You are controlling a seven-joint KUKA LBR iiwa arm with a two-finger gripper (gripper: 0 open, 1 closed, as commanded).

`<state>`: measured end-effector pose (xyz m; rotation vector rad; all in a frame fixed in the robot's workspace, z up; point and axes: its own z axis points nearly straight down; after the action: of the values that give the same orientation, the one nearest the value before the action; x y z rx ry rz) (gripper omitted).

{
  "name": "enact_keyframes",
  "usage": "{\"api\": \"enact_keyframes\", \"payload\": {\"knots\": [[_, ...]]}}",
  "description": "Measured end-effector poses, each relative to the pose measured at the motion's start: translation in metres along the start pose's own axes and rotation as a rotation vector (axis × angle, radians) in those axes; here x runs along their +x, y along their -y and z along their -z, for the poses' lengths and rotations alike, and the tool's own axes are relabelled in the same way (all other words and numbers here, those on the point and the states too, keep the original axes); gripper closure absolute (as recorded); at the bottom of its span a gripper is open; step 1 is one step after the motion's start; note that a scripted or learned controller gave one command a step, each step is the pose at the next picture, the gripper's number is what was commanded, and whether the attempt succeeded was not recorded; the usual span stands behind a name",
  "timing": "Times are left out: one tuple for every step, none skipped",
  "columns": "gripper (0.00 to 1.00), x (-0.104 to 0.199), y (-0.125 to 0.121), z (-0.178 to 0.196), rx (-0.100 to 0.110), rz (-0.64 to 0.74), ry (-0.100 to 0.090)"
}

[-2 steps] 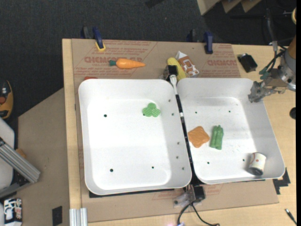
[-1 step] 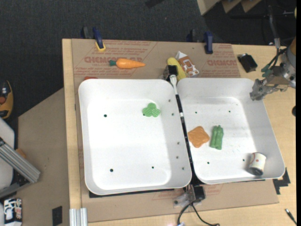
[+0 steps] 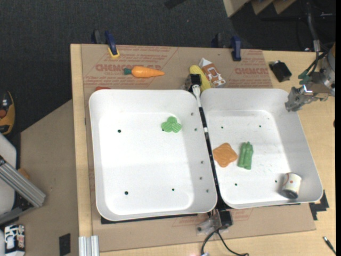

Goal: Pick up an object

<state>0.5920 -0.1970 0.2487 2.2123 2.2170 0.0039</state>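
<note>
Nearest to us, in the front right corner of the right bin, lies a small white cup on its side, close to the rim. Further in the same bin we see an orange piece and a green piece just beside each other, near the wall that is shared with the left bin. In the left bin we find one green leafy toy, in the far half and toward the right side. Both bins stand on a brown board on the counter. Behind the bins, on the board, lie a toy carrot, a yellow thing and a small brown and white packet. The pincer hangs at the far right edge of the right bin, above the rim, and holds nothing that we can see. Whether it is spread or pressed together, we cannot tell.
</note>
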Motion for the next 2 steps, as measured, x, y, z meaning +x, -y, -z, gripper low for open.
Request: {"api": "enact_keyframes", "payload": {"knots": [[1.00, 0.000, -0.001, 0.011, -0.003, 0.000, 0.002], [1.00, -0.001, -0.001, 0.021, -0.006, 0.001, 0.004]]}}
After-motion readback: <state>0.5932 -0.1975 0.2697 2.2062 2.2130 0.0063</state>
